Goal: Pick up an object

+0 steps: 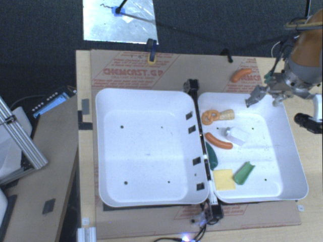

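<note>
The right bin (290, 150) holds several small things: a brown pretzel (209, 117), a beige stick (226, 115), an orange sausage (218, 141), a pale clear piece (236, 135), a green block (243, 172), a yellow square (224, 179) and a dark green piece (211, 158) against the left wall. My gripper (263, 102) hangs over the bin's far right rim, open, with nothing between its fingers. It is well above and to the right of the pretzel and stick.
The left bin (146, 145) lies beside the right one, with black clips along the shared edge. A second orange sausage (241, 75) rests on the cardboard behind the right bin. A silver sheet (119, 14) lies at the back.
</note>
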`<state>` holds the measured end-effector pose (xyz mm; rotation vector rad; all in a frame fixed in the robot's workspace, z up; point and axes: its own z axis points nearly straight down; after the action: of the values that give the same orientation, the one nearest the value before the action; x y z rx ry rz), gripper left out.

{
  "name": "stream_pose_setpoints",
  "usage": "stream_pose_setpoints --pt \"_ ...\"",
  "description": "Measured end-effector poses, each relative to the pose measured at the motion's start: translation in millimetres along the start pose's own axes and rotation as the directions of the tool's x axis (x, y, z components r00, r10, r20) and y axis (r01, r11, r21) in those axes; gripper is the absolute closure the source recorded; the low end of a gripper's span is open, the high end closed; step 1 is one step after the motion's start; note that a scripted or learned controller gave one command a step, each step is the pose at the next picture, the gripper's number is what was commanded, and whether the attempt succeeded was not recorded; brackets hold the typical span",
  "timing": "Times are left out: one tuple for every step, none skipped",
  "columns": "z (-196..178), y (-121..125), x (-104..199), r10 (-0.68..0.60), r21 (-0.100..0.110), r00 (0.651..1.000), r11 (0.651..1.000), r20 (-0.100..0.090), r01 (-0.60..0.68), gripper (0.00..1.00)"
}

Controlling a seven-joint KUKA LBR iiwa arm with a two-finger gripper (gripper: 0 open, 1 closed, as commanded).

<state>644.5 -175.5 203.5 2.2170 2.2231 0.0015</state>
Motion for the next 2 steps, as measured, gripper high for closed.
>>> stream_pose_setpoints --pt "-12 1 0 -0.003 -0.004 1.000 1.000 0.001 0.003 1.00" --pt "9 25 25 -0.004 -0.001 1.000 1.000 0.000 0.004 1.00"
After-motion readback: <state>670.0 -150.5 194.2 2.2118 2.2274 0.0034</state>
